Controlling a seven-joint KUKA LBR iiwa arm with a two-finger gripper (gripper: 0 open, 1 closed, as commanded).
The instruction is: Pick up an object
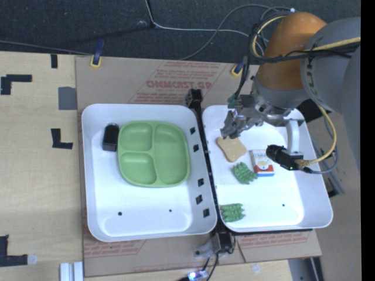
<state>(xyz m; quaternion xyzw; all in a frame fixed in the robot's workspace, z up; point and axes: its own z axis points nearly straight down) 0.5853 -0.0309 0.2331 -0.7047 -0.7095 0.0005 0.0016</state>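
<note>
My gripper [232, 126] hangs over the far left part of the right bin [304, 212], its fingers pointing down just above the upper end of a tan toast-shaped piece [232, 150]. Nothing shows between the fingers. A small green leafy item [244, 172] lies just below the toast. Next to it sits a small white carton [262, 162] with red and blue print. Another green bumpy item [232, 212] lies near the bin's front left corner.
The left bin [99, 215] bears a green divided plate [154, 154] with a small black block [111, 137] at its left. A black divider [202, 157] runs between the bins. Cables loop around the wrist above the right bin.
</note>
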